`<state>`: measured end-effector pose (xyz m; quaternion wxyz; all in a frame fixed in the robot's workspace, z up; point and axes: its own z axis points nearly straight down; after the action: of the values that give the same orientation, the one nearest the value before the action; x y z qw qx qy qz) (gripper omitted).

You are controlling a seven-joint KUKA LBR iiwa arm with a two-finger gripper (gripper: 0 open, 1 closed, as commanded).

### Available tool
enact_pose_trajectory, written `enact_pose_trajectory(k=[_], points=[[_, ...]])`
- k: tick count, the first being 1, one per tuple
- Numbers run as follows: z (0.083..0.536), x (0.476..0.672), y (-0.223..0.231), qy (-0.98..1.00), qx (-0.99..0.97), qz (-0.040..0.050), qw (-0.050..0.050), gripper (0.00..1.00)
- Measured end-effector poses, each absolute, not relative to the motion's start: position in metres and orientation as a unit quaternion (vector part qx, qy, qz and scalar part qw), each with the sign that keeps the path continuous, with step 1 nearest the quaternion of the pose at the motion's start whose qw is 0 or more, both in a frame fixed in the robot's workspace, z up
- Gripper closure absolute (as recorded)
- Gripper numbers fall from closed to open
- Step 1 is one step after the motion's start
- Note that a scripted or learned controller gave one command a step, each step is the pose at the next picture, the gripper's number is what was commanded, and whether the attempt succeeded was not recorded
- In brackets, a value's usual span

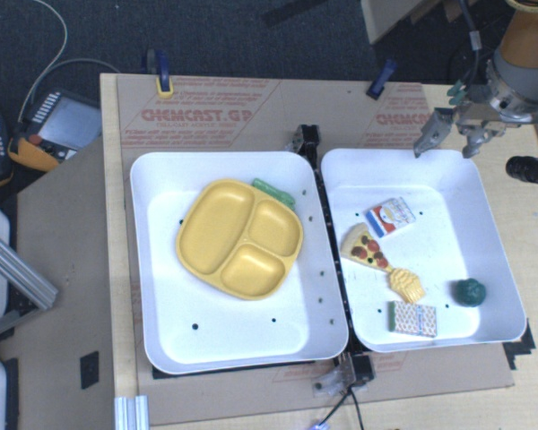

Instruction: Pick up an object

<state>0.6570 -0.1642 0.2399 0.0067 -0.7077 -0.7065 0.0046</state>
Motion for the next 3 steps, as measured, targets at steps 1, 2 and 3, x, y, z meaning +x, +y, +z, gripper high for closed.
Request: enact_pose_trajectory(k=[1, 2, 3], points=[[0.246, 0.659, -0.164, -0.707, -0.707, 0.0016, 0.002, 0.00], [0.182, 0.665, -0.168, -0.707, -0.707, 0.0036, 0.005, 0.00], [0.133, 0.664, -0.172, -0.707, -0.707, 0.0033, 0.005, 0.00]])
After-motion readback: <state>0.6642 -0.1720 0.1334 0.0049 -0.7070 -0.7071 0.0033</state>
